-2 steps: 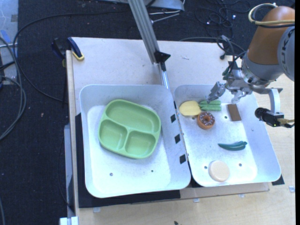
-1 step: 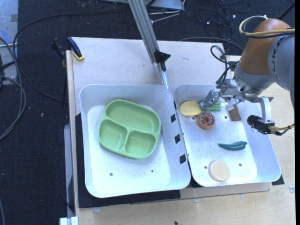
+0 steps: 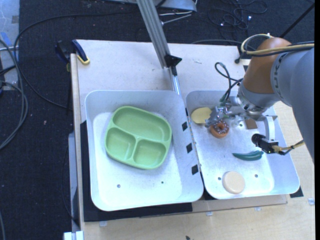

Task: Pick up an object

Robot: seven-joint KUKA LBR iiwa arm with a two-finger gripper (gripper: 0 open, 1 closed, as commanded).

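Objects for you to pick lie in the right bin: a yellow disc near its far left corner, a small orange-brown ring-shaped piece just beside it, a green pepper-shaped piece about the middle, and a pale round piece close to the near edge.

You see the gripper low over the far left part of that bin, directly above the orange-brown ring and close to the yellow disc. Whether it touches the ring you cannot tell from this slant, and none of the pieces is plainly raised off the bin floor. The metal parts at the tip overlap one another, so you cannot tell if it is open or closed, nor if it grips anything.

You can follow the grey arm in from the bench's right side, with its orange band above the wrist and cables looping around it.

The left bin holds a light green divided tray, lying flat and turned slightly, around the bin's middle. The two bins touch along their inner edges. A slanted metal rail crosses the bench's far side and ends near the bins' shared far corner.
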